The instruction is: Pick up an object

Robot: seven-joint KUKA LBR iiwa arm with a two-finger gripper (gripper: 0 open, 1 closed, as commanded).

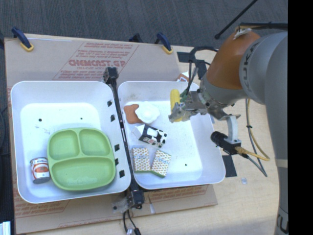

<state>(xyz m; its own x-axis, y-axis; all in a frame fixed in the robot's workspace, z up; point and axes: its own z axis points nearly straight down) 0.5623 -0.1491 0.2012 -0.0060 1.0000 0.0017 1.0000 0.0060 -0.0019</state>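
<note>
Gripper (177, 115) nr right bin (208, 168) back edge, by corn (174, 98).

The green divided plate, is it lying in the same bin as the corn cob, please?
No, the green divided plate lies in the left bin, while the corn cob is in the right bin.

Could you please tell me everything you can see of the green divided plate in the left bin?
The light green, plastic-looking divided plate has rounded corners and three compartments: two smaller ones at the far side and one wide one at the near side. It lies flat, right side up, in the near part of the left shallow white bin. A small red-labelled can stands right against its left edge. Nothing lies in its compartments.
</note>
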